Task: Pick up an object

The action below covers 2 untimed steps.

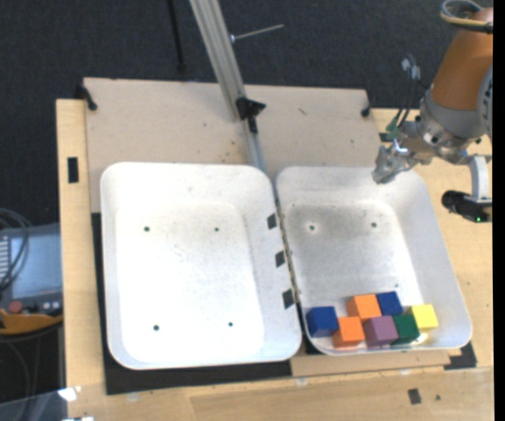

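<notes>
Several small coloured blocks lie clustered at the near edge of the right bin (410, 209): a blue block (322, 319), two orange blocks (366, 305) (350, 329), a purple block (380, 330), a green block (405, 325), a yellow block (424, 316) and another blue block (389, 302). My gripper (386, 170) hangs over the far right corner of that bin, well away from the blocks. Nothing shows between its fingers.
The left bin (112, 235) sits beside the right one, the two meeting at a clipped seam (280, 258). A slanted aluminium post (222, 51) rises from behind the bins. A pendant with cables (20, 279) lies at the bench's left.
</notes>
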{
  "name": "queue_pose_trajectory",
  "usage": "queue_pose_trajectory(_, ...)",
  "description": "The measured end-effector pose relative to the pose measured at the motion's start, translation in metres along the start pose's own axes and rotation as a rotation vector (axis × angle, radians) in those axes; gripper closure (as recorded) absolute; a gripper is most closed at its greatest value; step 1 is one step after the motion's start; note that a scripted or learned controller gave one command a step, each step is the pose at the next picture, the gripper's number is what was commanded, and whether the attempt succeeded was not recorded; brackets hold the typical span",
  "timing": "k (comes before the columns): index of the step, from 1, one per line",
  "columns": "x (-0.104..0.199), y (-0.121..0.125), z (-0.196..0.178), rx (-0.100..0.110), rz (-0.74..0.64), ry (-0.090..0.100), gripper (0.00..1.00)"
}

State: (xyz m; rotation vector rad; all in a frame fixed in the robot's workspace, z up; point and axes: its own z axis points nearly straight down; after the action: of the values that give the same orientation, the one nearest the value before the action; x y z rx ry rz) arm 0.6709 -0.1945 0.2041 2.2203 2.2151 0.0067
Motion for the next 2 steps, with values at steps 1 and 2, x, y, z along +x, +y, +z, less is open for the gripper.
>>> queue_pose_trajectory(1,-0.001,0.002,-0.045,-0.001,-0.003,-0.001,1.00)
queue_pose_trajectory(2,0.044,-0.032,-0.042,0.006,-0.008,0.000,1.00)
